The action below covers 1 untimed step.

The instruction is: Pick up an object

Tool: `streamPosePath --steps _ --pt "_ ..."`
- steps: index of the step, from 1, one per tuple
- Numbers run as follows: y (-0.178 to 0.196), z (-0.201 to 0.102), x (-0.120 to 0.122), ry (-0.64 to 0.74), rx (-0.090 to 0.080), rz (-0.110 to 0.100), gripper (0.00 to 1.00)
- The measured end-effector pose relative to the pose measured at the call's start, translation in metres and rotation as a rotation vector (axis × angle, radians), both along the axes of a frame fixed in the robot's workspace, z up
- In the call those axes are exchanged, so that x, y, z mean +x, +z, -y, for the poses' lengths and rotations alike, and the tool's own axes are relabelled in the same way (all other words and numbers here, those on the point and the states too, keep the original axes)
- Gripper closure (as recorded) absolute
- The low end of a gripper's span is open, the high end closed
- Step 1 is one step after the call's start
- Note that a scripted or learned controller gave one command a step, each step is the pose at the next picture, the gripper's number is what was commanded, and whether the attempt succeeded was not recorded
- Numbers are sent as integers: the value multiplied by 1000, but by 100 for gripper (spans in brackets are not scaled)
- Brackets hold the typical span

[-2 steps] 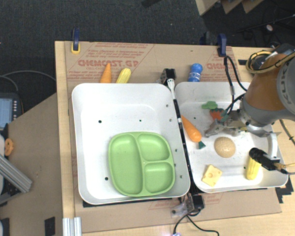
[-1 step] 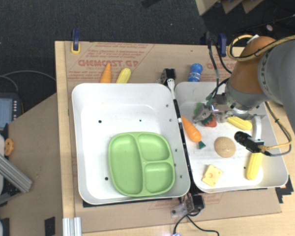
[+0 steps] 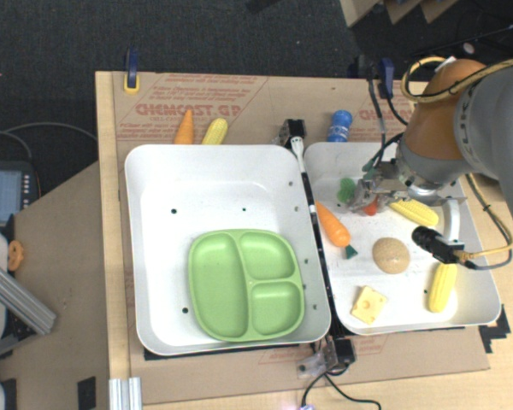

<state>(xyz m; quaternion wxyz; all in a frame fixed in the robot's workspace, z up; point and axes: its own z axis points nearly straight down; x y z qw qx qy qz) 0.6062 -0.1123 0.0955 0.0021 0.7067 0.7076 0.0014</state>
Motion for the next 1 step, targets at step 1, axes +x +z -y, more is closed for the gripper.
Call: streamPosePath --steps 1 --pt "95 -46 -73 3 4 -2 100"
